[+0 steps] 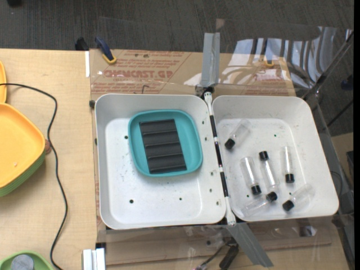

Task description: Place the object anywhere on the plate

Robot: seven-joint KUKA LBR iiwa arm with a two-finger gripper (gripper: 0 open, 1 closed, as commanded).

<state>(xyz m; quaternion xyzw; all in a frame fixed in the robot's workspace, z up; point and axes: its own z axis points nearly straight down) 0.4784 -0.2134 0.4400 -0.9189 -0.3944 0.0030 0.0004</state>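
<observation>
Clear tubes point(264, 176) with black caps lie scattered in the right bin point(315, 128); the teal plate point(194, 145) waits at nine o'clock. They look light, slick, likely to roll: pinch mid-barrel. Gripper's state, I can't tell.

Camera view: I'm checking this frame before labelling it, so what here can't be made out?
- Clear vials in the right bin: transparent on white, so their outlines and exact count blur.
- Dark ridged block on the teal plate: what it is stays unclear.
- Yellow dish: cut off by the left edge.
</observation>
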